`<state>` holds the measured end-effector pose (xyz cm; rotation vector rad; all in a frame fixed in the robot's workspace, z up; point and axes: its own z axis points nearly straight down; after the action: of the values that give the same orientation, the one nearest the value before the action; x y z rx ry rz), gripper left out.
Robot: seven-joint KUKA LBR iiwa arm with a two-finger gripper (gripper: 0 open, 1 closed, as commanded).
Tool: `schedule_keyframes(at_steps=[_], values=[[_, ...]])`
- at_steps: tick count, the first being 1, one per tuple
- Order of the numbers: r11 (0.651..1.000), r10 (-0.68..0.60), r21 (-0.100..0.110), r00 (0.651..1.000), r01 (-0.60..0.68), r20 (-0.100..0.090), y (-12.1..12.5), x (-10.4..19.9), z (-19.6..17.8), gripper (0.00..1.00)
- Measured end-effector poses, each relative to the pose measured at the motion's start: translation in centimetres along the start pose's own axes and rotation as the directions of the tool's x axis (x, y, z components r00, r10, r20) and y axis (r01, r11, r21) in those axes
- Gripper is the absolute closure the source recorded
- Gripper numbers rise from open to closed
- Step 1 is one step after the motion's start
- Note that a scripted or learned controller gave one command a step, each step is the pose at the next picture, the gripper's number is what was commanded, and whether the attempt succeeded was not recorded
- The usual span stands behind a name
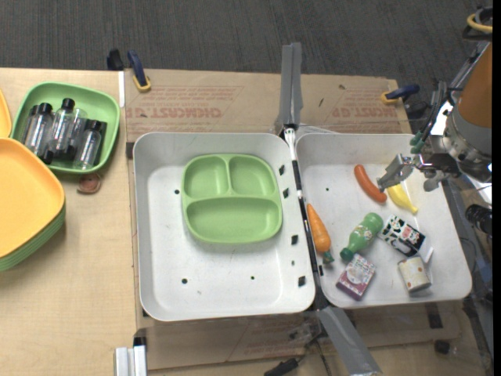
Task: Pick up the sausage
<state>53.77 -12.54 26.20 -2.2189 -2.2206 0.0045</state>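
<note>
We can read mirrored red print on the cardboard sheet behind the bins, but not well enough to spell out a word. The small black-and-white carton and the pink packet carry print too small for us to make out.

The sausage lies in the right bin, in its upper middle part, tilted with its upper end toward the left. Just to its right we see the gripper, its fingers spread apart with nothing between them; the left finger sits close beside the sausage's right end, above a yellow banana. Whether that finger touches the sausage we cannot tell.

Below the sausage lie a green bottle, the carton, a small beige cup on its side and the pink packet. A carrot rests against the bin's left wall, well apart from the sausage.

The left bin holds a green divided plate. On the bench at far left we see a green tray of small dark-capped bottles and a stack of orange plates.
</note>
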Motion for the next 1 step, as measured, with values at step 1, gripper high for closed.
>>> schedule_keyframes(at_steps=[1], values=[[0.999, -0.053, 0.001, 0.999, 0.053, 0.0, 4.01, 1.11, 6.23, 0.0]])
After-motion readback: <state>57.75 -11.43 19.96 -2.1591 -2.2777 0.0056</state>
